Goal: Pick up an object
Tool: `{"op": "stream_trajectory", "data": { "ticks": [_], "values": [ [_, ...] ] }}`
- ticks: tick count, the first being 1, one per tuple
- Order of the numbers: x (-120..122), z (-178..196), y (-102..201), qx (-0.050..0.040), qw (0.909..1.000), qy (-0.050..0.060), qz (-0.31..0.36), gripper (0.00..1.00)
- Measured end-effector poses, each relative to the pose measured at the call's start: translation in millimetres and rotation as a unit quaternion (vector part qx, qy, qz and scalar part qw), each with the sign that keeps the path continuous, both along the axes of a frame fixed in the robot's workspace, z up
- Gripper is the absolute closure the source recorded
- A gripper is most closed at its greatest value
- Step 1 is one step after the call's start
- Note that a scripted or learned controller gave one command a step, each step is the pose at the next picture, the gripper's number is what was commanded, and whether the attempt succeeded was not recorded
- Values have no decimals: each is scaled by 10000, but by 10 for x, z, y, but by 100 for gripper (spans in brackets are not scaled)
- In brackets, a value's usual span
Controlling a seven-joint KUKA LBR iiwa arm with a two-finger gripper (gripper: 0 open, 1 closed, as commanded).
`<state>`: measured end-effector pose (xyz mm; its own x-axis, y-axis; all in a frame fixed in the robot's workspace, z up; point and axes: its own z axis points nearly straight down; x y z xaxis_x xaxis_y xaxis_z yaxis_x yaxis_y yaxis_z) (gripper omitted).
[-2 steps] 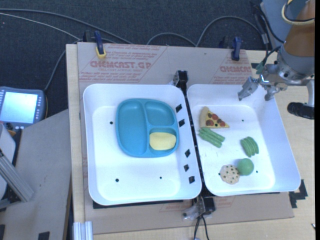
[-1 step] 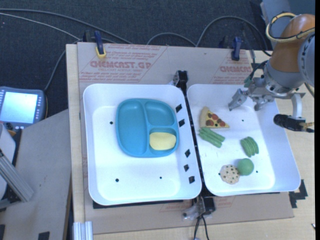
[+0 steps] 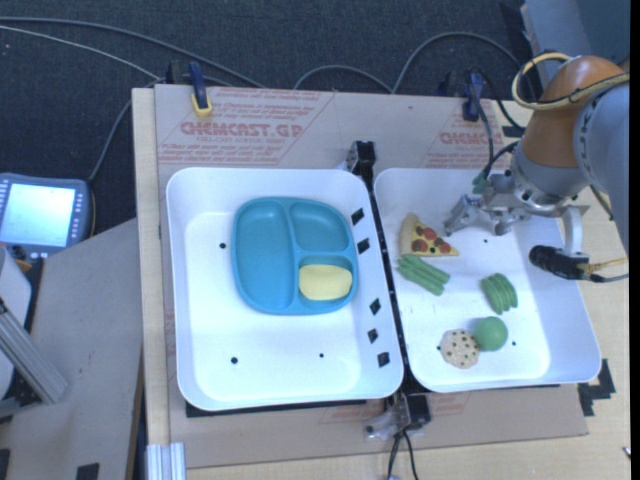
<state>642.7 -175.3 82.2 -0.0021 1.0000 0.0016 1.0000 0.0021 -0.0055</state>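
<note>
My gripper hangs over the back of the right bin, just right of a pizza slice. Its fingers stand open with nothing between them. In front of the slice lies a green bean pod. Further right is a ridged green piece. Near the bin's front a green ball touches a speckled cookie.
The left bin holds a blue divided plate with a yellow piece in its front right compartment. A black divider runs between the bins. The grey arm with its orange band and a black cable crowd the right bin's far side.
</note>
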Motion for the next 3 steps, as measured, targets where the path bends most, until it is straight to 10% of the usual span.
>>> {"op": "stream_trajectory", "data": {
  "ticks": [1,3],
  "values": [
    [21,151,-1,-5,10000,-35,3,100],
    [34,1340,8,-16,10000,-65,-2,100]
  ]
}}
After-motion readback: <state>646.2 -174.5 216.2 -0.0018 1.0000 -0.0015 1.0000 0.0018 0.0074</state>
